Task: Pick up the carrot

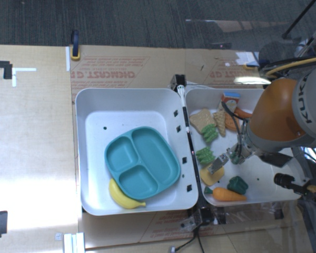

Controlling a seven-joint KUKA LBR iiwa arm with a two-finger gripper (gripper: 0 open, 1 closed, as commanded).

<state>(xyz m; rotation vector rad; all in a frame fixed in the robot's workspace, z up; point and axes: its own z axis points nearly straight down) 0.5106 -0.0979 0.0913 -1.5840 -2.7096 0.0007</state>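
Observation:
The carrot [229, 195], orange with a pale tip, lies along the front wall of the right bin [263, 194]. My gripper [227, 159] hangs low over the middle of that bin, a short way behind and above the carrot and apart from it. The grey arm with its orange band [278, 112] covers the bin's right side. A dark green toy [237, 184] sits just behind the carrot, between it and the gripper.
The right bin also holds a toast slice [201, 119], green pieces [209, 134] [204, 155], a yellow piece [210, 177] and orange items [230, 123] at the back. In the left bin [89, 141] lie a teal divided plate [142, 162] and a banana [124, 195].

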